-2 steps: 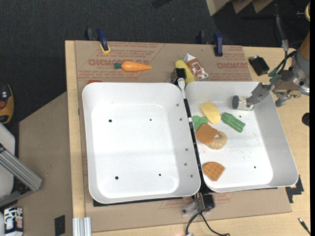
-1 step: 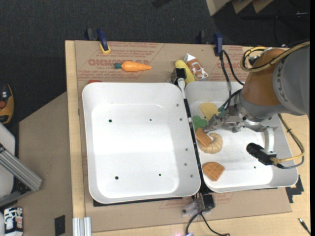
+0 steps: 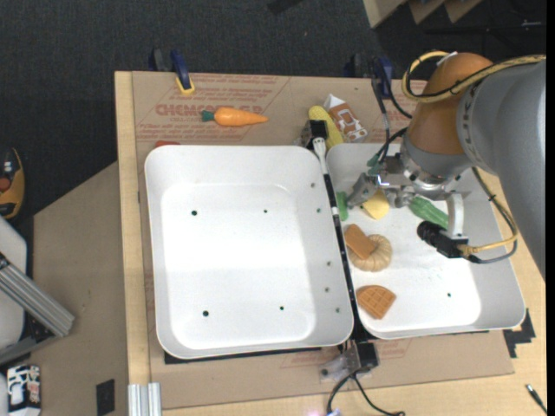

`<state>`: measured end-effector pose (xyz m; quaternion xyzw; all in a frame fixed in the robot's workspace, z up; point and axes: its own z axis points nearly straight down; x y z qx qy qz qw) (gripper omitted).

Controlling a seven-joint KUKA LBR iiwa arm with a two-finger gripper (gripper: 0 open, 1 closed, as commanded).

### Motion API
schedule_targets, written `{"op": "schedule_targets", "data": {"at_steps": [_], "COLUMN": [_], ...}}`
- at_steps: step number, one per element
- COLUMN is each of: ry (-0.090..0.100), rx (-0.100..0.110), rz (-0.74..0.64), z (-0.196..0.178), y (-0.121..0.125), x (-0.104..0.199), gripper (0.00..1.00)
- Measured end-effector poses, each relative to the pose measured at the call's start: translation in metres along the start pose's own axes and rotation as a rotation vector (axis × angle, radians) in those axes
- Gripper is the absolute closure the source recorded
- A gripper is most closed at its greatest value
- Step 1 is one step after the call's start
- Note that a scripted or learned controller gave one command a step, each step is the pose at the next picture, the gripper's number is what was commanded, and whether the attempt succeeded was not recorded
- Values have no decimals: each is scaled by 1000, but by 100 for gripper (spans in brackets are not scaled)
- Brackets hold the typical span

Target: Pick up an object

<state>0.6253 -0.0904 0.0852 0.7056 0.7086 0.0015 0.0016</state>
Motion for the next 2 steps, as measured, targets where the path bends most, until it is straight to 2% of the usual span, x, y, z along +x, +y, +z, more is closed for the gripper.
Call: {"op": "schedule_targets", "data": {"at_steps": [1, 2], "ry": [0, 3], "rx": [1, -4], "rz": [4, -5], "z": [-10, -106], "y": [-2, -10], "x": [-2, 101], "gripper": [100, 100]}}
